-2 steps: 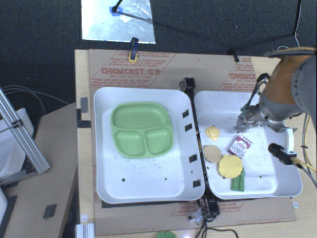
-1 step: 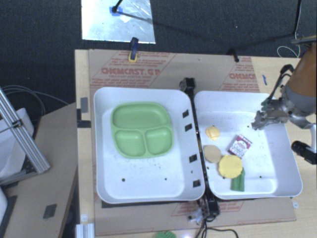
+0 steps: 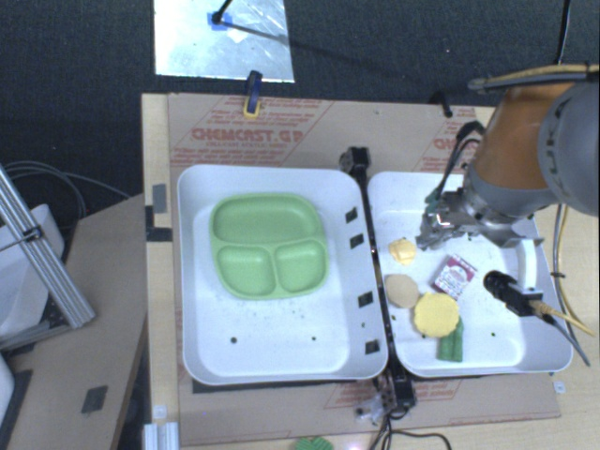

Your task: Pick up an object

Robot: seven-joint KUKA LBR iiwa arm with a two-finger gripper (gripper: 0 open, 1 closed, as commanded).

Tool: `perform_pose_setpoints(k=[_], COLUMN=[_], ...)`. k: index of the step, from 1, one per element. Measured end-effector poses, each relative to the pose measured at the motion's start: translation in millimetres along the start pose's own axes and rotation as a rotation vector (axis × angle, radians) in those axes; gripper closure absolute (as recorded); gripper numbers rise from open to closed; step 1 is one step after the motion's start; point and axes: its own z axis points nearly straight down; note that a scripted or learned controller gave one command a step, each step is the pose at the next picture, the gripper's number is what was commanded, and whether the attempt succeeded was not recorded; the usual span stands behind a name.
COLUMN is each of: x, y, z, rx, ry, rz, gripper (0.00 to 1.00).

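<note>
yellow block [image 3: 402,250] lies just below-left of the gripper [image 3: 433,230], whose finger spacing cannot be judged; advise centring over the block, clear of the tan disc [image 3: 402,291], before descending.

I work in a robotics lab: my desk [image 3: 309,120] is a board stamped with a maker's name, bearing two white bins [image 3: 197,279]. Left of the bins stands an aluminium frame [image 3: 37,261]; cables [image 3: 56,181] trail behind it over dark carpet [image 3: 75,54].
</note>
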Motion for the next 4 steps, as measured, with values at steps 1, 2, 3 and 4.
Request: perform_pose_setpoints(k=[1, 2, 3, 4], x=[-7, -55, -79, -91], y=[-1, 31, 34, 59], z=[0, 95, 53, 101], rx=[0.000, 0.000, -0.003, -0.002], ry=[-0.003, -0.004, -0.005, -0.005], rz=[0.010, 0.015, 0.013, 0.009], gripper=[0.00, 0.00, 0.00, 0.00])
